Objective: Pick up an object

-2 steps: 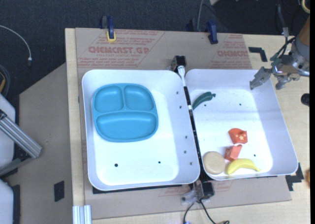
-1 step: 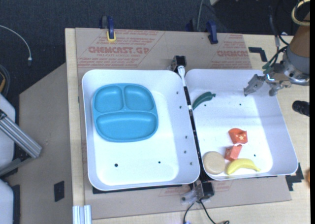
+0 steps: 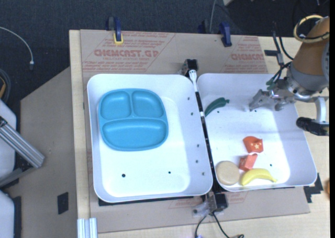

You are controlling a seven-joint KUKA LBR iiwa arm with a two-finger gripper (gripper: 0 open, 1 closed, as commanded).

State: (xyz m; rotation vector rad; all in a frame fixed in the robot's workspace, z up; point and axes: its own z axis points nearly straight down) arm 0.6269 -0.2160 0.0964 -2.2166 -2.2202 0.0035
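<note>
Gripper (image 3: 265,101) over right bin (image 3: 293,179), fingers spread, nothing in them. Green pepper (image 3: 215,105) just left; red piece (image 3: 253,144), banana (image 3: 257,177), cookie (image 3: 227,172) well below. Blue plate (image 3: 134,119) far left.

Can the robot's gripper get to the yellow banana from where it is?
Probably yes. The gripper is over the back of the right bin, and the banana lies near the front edge. A red piece sits partway between, low enough to pass over.

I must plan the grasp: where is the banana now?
The banana lies in the right bin, near its front edge, touching the round beige piece and the orange block.
</note>
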